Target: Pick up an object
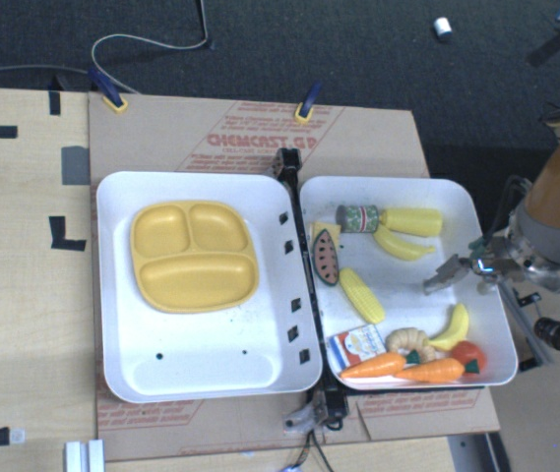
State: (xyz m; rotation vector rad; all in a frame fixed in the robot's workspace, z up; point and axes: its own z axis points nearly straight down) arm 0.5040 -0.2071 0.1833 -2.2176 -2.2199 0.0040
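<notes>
My pincer (441,277) hung at right bin's (462,197) right edge, fingers' state unclear, nothing seen held. Nearest object, banana (454,326), lay below-left. Pick not yet made.

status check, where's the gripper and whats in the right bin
Gripper over right bin's right side, nothing seen between its jaws. Nearest below it: small banana. Corn and watermelon slice lie further left. Nothing blocking.

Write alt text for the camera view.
A grey arm's gripper hovers at the right bin's edge, above toy food: corn, bananas, carrots, watermelon slice. The left bin holds a yellow divided plate.
</notes>
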